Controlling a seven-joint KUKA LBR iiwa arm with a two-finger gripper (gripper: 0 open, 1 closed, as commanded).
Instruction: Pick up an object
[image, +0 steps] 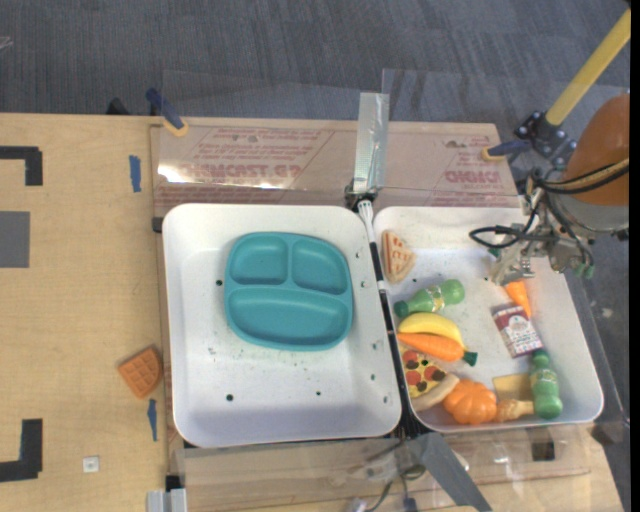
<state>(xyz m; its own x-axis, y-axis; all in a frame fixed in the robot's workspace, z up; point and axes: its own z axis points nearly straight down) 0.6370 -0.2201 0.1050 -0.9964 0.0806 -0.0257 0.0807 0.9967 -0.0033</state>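
1. Nearest the camera, along the front wall of the right bin (590, 400), lie an orange pumpkin (471, 401), a pizza slice (424, 376) and a green bottle (546, 392).
2. Behind them sit a carrot (434, 345) and a banana (430, 325), touching, with a small green bottle (438, 296) and a waffle wedge (398, 256) farther back.
3. My gripper (517, 266) hangs over the right bin's back right area, just above a small orange carrot piece (517, 294); whether it is wide or narrow I cannot tell.
4. A dark red packet (516, 330) lies just in front of that piece.
5. The left bin (190, 400) holds a teal divided plate (290, 290).
6. A waffle square (140, 371) rests on the bench (70, 300), left of the bins.
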